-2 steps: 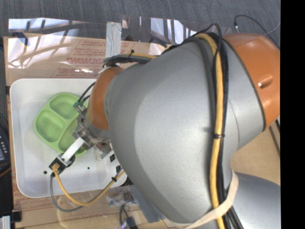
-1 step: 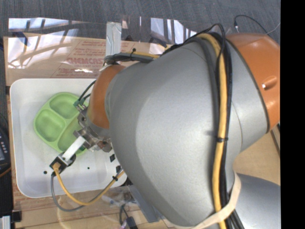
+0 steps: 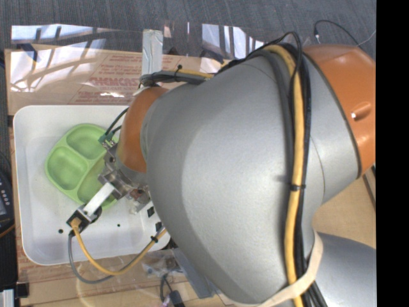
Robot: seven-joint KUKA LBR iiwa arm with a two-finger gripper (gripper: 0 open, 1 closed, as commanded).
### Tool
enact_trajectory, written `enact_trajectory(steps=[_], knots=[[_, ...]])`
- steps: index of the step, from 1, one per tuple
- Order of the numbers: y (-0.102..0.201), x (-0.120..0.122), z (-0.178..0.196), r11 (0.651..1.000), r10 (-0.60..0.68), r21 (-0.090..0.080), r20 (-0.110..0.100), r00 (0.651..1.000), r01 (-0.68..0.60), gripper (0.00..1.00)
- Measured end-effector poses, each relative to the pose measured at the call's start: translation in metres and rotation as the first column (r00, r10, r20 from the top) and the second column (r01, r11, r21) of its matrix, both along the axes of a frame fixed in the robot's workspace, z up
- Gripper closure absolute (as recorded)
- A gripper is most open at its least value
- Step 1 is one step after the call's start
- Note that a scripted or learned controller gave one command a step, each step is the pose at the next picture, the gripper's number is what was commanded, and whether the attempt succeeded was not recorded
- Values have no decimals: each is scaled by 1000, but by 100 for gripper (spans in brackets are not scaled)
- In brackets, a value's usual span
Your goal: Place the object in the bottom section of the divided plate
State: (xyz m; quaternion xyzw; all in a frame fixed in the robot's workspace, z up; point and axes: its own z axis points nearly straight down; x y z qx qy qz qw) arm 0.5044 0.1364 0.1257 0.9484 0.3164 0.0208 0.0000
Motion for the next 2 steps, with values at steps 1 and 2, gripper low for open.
enact_trajectory(steps=[1,2], knots=[[1,0,9,1000,6,1,-3,1000,-6,100],[1,0,9,1000,6,1,-3,1000,-6,0]])
